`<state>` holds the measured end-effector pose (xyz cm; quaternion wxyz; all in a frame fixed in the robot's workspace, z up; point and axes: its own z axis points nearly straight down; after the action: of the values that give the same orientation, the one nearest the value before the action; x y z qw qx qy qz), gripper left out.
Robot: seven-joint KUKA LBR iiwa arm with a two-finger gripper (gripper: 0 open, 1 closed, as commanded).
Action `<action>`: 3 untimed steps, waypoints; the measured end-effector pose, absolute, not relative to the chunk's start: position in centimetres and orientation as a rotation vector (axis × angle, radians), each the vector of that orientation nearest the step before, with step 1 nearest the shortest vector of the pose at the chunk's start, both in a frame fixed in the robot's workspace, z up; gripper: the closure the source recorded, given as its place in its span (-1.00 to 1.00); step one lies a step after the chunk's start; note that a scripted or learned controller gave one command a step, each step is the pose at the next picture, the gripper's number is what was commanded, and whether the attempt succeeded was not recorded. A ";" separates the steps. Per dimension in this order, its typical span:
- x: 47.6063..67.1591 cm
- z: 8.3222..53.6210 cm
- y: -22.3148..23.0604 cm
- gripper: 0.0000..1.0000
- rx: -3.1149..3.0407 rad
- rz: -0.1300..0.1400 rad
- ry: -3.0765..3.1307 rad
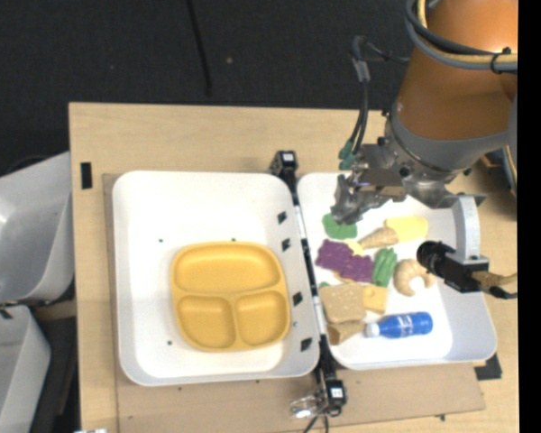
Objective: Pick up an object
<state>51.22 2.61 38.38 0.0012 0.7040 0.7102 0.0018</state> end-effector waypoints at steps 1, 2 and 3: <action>48.9 42.9 11.4 1.00 2.206 0.009 2.234; 49.2 49.4 4.7 1.00 2.221 0.009 2.212; 49.0 47.0 -1.6 1.00 2.226 -0.003 2.215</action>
<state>48.97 -1.59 46.97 0.0007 0.7089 0.7053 -0.0010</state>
